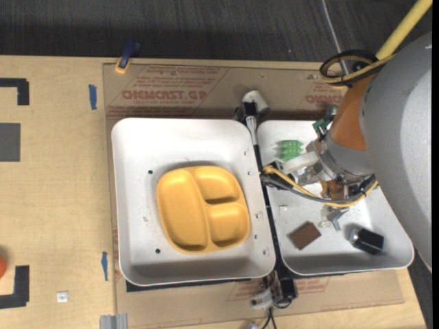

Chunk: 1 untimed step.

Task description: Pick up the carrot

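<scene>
- On the bench, two shallow white bins sit side by side: the left bin [130,184] holds a yellow divided plate [203,207] with three compartments, lying near its middle.
- The right bin [384,252] holds a brown square piece [304,235], a black block [366,240] near its front right corner, and a green item [289,148] near its back.
- The arm [384,115] hangs over the right bin, with the gripper [334,214] low among yellow cables [302,187]; whether its jaws are spread or pressed together cannot be told.
- I cannot pick out the carrot.
- Red lettering on the cardboard sheet [164,91] under the bins is too blurred to read with certainty.
- Blue tape [92,96] marks the tan bench [55,204]; dark floor [206,12] lies behind.
</scene>
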{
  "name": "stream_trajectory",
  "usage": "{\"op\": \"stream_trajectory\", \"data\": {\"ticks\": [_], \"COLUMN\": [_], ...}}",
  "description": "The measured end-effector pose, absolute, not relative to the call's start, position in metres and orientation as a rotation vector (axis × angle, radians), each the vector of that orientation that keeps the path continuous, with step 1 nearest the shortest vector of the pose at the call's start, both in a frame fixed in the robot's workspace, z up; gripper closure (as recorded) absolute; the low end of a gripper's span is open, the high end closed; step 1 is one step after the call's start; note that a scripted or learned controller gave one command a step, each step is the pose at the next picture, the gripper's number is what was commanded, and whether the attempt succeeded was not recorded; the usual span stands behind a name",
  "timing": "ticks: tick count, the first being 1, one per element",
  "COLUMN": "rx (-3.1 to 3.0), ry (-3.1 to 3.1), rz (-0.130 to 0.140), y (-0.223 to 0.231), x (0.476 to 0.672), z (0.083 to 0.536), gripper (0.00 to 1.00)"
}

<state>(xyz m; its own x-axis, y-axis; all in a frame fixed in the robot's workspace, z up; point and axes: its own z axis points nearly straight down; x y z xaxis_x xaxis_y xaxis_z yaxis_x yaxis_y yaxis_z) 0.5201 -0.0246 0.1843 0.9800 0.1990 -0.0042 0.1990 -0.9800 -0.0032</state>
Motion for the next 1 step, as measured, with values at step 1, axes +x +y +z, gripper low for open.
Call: {"op": "stream_trajectory", "data": {"ticks": [1], "rx": [-3.111], "ry": [-0.430], "rz": [0.002], "y": [0.0343], "x": [0.5377], "z": [0.1843], "gripper": [0.00]}}
